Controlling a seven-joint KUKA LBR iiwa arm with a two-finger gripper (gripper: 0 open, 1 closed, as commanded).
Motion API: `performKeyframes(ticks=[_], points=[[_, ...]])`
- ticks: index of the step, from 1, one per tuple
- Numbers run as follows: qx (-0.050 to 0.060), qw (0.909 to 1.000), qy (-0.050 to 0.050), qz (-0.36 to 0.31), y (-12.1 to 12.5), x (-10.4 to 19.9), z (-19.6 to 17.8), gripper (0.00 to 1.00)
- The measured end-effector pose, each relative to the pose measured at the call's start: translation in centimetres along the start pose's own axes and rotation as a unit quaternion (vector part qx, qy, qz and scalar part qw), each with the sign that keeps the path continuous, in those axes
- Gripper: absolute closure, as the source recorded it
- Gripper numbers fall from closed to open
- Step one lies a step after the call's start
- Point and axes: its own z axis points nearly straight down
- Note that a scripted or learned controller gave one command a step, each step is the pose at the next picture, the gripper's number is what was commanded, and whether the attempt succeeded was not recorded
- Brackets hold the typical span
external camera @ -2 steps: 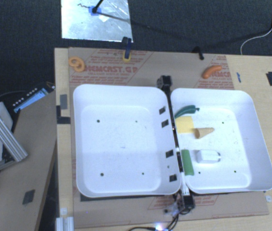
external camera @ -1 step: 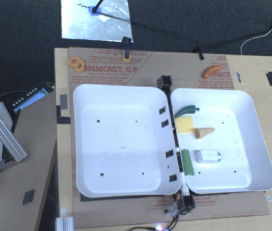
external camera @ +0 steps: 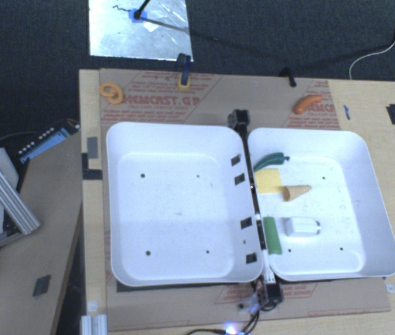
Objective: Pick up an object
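The right bin (external camera: pixel 365 187) holds several small objects near its left wall. A green pepper-shaped piece (external camera: pixel 270 160) lies at the top, with a yellow block (external camera: pixel 268 181) just below it. Beside the block lies a tan cone (external camera: pixel 296 192). Lower down, a white object (external camera: pixel 301 226) rests on the bin floor, and a green stick (external camera: pixel 272 234) lies along the left wall.
The left bin (external camera: pixel 176 201) sits beside the right one, joined by black clips (external camera: pixel 239 179). On the cardboard behind the bins lie an orange ring (external camera: pixel 111 92), a yellow clamp (external camera: pixel 183 72) and an orange sausage-shaped piece (external camera: pixel 307 104). A shiny sheet (external camera: pixel 140 19) lies on the floor beyond.
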Motion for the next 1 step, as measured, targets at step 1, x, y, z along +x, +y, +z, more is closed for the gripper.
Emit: performKeyframes(ticks=[1], points=[[0.000,1.0000,0.000,0.001,-9.36,-0.03,0.04,1.00]])
